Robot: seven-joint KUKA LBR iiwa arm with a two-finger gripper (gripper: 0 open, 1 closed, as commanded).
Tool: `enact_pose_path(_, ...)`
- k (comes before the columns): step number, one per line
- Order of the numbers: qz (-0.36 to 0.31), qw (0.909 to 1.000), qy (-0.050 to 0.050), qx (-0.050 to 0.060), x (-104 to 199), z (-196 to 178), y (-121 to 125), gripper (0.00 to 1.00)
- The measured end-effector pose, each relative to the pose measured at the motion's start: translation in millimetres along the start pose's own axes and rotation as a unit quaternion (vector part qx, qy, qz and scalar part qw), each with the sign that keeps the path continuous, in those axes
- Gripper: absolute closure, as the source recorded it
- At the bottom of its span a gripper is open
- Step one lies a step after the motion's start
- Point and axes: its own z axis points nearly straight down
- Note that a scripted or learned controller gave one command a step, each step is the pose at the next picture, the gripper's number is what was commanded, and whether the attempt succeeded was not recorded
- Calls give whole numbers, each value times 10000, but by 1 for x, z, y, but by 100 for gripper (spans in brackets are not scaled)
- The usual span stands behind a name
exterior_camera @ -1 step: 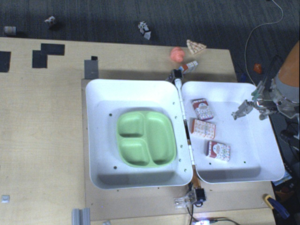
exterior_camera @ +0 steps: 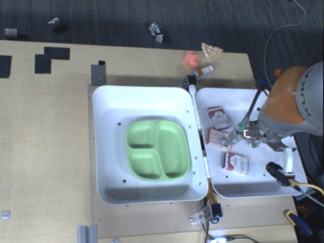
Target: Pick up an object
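No text, brand or number can be read anywhere. Three small red-and-white packets in the right bin [exterior_camera: 253, 189] carry printed faces: the top packet [exterior_camera: 217, 118], the middle packet [exterior_camera: 218, 137] and the lower packet [exterior_camera: 235, 162]. Their print shows as red and pale patches, too small and blurred to make out any letters. The black patches on the desk [exterior_camera: 45, 151] bear no legible marks.
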Motion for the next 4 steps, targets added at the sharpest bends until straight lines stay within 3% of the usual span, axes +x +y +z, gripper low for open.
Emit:
enact_pose_path(1, 0, 10000, -2, 2, 33, 10, -50, 0)
enact_pose_path(2, -12, 10000, -7, -29, 33, -1, -48, 100)
enact_pose_path(3, -15, 10000, 12, 38, 84, -88, -59, 100)
enact_pose_path(4, -18, 10000, 20, 47, 174, -110, -59, 100)
